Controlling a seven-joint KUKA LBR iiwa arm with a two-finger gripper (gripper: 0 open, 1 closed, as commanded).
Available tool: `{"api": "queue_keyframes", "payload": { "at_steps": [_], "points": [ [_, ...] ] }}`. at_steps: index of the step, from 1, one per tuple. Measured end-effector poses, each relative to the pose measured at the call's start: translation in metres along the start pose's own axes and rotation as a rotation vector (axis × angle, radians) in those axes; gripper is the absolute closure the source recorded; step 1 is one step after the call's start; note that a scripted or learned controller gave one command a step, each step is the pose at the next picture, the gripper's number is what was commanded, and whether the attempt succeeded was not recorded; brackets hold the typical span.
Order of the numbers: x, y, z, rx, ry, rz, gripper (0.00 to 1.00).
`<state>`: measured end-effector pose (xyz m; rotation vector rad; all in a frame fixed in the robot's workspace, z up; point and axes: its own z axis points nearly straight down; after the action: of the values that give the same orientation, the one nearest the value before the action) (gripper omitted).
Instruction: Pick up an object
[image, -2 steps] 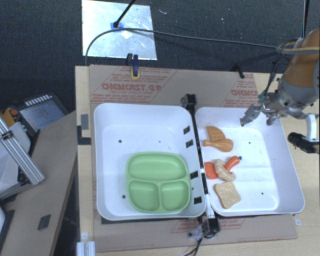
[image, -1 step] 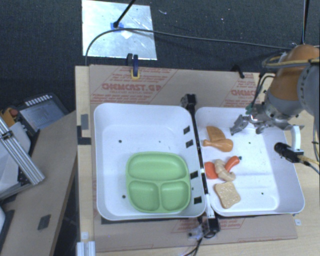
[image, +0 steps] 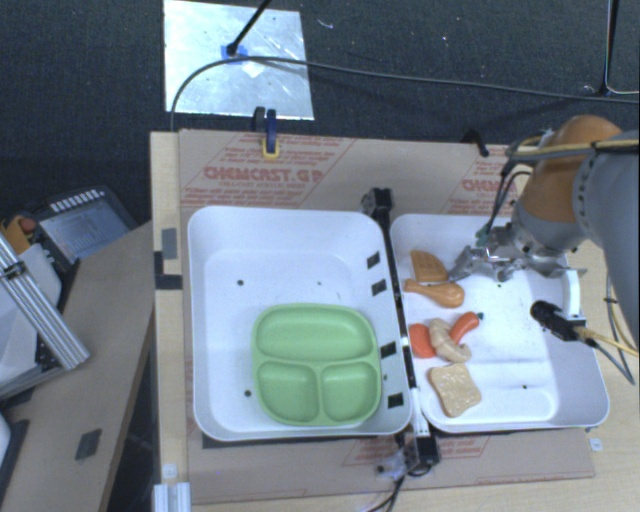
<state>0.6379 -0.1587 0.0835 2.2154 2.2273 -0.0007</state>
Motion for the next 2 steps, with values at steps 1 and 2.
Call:
{"api": "queue_keyframes", "payload": {
  "at_steps": [1, 2],
  "points": [
    [0.0, 0.002, -0.014, -0.005, -0.001, -0.002, 1.0],
    [-0.01, 0.0, -0.071, -0.008, -0.002, 0.004, 1.0]
  ]
}}
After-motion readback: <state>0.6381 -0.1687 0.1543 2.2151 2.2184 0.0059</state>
